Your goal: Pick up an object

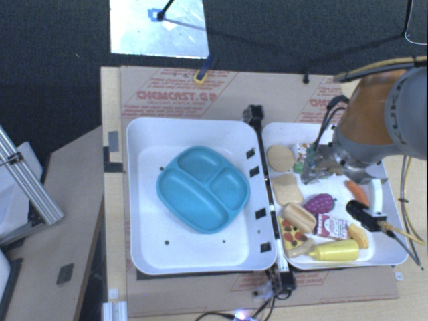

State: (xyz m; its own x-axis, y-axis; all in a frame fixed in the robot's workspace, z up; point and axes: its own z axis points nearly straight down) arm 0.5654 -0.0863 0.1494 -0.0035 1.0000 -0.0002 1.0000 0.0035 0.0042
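Note:
My gripper (pixel 309 173) hangs low over the upper middle of the right bin (pixel 391 246), just right of a tan bread slice (pixel 287 190) and below a round beige bun (pixel 280 157). A small green and white item (pixel 302 152) lies just above the gripper, partly hidden by it. Purple grapes (pixel 319 202) lie just below it. Nothing shows between the gripper and these items that it holds.
The right bin also holds a hot dog (pixel 299 217), a pizza slice (pixel 290 234), a yellow mustard bottle (pixel 333 250), a red and white carton (pixel 331 227) and a carrot (pixel 358 192). A blue divided plate (pixel 202 188) lies in the left bin (pixel 144 246).

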